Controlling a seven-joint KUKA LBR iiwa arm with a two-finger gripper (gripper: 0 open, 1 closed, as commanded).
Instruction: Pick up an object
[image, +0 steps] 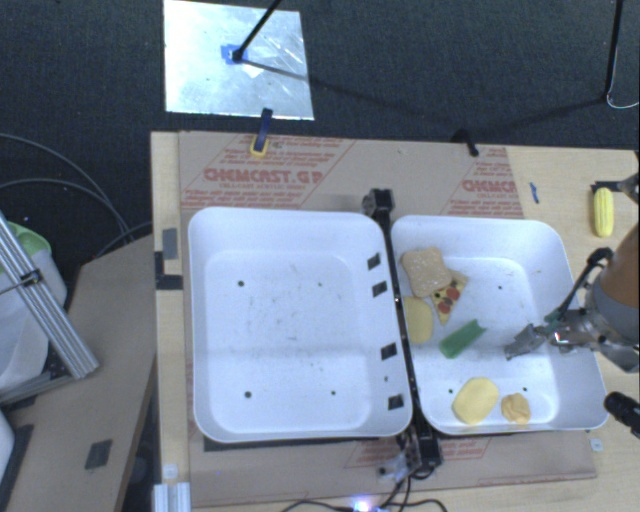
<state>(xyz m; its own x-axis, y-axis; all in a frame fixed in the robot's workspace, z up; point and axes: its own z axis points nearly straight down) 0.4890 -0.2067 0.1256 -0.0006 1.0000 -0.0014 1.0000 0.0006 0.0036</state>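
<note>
white bins (280, 225), green block (461, 339), yellow lump (475, 399), tan bread (427, 269)

Gripper (522, 345) is seen low over right bin (560, 255), near green block (461, 339); nothing is held. Bread slice (426, 268) & yellow lumps (476, 399) are scattered nearby.

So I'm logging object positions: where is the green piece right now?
The green piece lies in the right bin, near its middle, just right of a pale yellow piece and left of the gripper.
</note>
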